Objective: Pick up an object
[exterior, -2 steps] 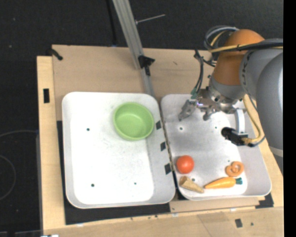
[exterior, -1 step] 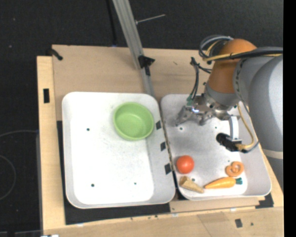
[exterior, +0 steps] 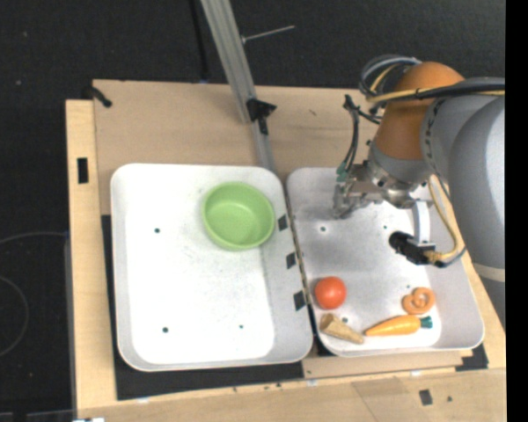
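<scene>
My gripper (exterior: 341, 206) hangs over the far left part of the right bin (exterior: 370, 244), with nothing visible between its fingers. A red tomato-like ball (exterior: 331, 293) lies near the bin's left wall, well toward the front from the gripper. An orange carrot (exterior: 396, 326) lies along the front wall. A small orange ring-shaped piece (exterior: 418, 301) sits just behind the carrot's right end. A tan wedge (exterior: 341, 330) rests at the front left corner.
A green bowl (exterior: 238, 216) stands in the far right part of the left bin (exterior: 158, 271). A grey metal post (exterior: 233, 60) rises behind the bins. The grey arm (exterior: 462, 165) covers the right bin's far right side.
</scene>
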`<state>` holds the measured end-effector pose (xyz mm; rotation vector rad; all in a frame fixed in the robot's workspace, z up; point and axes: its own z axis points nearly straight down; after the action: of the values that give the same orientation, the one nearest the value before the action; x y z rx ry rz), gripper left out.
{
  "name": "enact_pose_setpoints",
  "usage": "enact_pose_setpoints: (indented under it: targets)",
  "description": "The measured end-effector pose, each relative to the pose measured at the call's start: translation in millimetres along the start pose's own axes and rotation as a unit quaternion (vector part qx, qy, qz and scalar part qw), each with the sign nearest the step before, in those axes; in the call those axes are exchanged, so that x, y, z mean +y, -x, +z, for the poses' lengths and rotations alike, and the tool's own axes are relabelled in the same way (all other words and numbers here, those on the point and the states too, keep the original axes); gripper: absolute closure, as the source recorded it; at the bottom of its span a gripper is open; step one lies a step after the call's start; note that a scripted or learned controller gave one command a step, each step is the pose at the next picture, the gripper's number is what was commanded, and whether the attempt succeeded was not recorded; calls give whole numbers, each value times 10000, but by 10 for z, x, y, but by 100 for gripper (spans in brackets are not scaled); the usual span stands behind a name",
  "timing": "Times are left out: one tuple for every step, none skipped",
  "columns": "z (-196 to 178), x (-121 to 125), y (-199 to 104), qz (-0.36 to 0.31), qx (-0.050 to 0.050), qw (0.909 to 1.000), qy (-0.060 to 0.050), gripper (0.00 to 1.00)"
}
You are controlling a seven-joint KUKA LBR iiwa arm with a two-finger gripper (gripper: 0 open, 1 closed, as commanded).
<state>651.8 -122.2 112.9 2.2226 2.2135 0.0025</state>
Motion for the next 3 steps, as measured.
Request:
enact_pose_setpoints:
  targets:
    - [-479,95,38,-24,4,10000,12,100]
    - [-927,109,56,-28,5,10000,8,100]
    - [-929,149,-429,-51,17,10000,-18,100]
